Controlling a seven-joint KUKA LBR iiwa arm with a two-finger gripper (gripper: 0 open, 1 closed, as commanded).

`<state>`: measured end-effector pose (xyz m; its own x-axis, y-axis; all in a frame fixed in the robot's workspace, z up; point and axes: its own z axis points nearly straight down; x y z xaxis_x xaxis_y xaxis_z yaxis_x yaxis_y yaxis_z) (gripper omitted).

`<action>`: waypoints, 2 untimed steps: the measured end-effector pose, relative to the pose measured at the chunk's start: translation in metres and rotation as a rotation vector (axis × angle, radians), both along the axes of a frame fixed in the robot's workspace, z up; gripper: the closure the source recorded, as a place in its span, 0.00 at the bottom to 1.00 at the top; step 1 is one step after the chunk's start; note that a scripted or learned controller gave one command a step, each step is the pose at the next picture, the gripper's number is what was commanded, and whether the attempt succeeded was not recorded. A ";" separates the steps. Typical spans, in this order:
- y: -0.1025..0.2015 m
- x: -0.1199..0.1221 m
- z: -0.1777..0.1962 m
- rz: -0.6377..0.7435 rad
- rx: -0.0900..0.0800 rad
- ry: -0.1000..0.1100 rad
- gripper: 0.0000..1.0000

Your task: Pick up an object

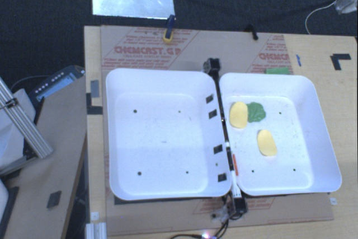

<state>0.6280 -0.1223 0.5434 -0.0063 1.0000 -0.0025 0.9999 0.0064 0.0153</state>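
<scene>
Objects in right bin point(319, 120), right of frame centre: yellow oval piece point(239, 115) touching green piece point(257, 112) at upper left of bin floor; second yellow piece point(267, 143) just below, apart. Left bin point(117, 120) alongside. Gripper state: cannot tell.

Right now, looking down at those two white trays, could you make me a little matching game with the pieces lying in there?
Things:
1. yellow piece
2. green piece
3. second yellow piece
4. yellow clip

Places:
A. touching the first yellow piece's right side
B. on the board beyond the bins
C. nearest the divider between the bins
D. alone, nearer the right bin's front

Pairs: 1-C, 2-A, 3-D, 4-B
</scene>
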 end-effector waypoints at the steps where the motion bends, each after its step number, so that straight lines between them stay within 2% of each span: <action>1: -0.067 0.037 -0.032 -0.008 -0.001 0.011 1.00; 2: -0.085 0.040 -0.007 -0.006 0.000 0.010 1.00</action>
